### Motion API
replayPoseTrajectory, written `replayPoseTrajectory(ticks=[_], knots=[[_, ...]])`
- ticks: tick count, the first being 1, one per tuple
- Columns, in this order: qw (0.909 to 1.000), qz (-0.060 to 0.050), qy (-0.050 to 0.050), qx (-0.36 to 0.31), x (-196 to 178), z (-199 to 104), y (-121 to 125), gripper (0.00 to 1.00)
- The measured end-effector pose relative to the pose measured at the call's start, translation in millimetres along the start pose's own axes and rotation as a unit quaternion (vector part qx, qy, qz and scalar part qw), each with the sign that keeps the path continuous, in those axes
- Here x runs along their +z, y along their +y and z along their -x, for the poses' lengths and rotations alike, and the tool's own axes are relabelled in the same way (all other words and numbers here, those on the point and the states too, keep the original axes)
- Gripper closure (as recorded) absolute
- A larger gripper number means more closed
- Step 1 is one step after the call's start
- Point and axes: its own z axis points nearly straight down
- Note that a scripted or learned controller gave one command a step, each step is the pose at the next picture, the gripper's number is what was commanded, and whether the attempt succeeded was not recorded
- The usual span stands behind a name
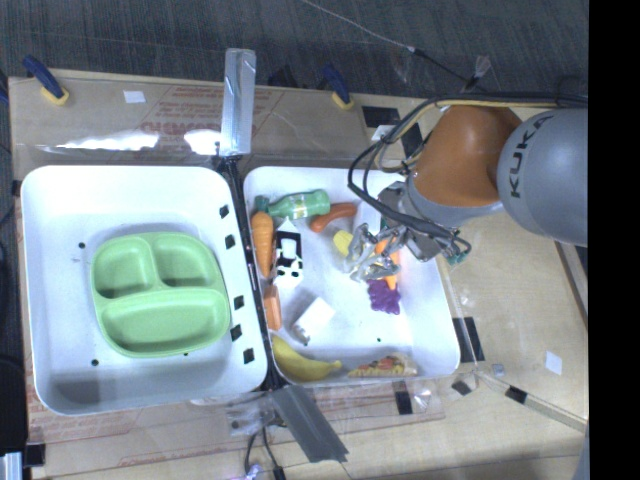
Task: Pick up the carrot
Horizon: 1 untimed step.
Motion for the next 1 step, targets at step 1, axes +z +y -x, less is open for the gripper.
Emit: replayPoseTrajectory(ticks=[1], knots=[[1.0,0.0,0.0,0.0,0.3,0.0,0.2,0.0]])
